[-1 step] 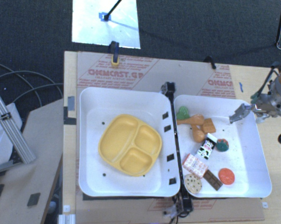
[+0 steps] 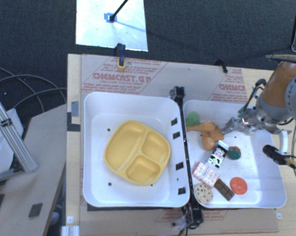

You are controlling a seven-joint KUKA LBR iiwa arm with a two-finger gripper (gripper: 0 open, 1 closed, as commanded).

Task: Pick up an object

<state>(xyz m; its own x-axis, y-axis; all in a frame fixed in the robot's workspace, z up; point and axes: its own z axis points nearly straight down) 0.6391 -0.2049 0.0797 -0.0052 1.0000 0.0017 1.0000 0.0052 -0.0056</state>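
The likeliest target, the tan toy figure (image 2: 209,131), is lying in the right bin (image 2: 269,193) near its far left corner, just beside a green toy (image 2: 192,119) tucked against the left wall. Toward the near left corner a black-and-white carton (image 2: 217,157), a pink-and-white packet (image 2: 205,173), a cookie (image 2: 203,193) and a brown bar (image 2: 224,190) are crowding together, with a teal ball (image 2: 234,152) and an orange disc (image 2: 238,185) sitting more toward the middle. The left bin (image 2: 95,137) is carrying a yellow divided tray (image 2: 136,152) at its centre.

The gripper (image 2: 234,124) is hanging over the far side of the right bin, between the tan figure and the far right corner, apparently approaching. It is too small and blurred to judge: I cannot tell whether the pincer is apart or together, and nothing is visibly held.

For a clean pick, I would be choosing a piece standing apart, such as the orange disc, and centring squarely over it before descending.
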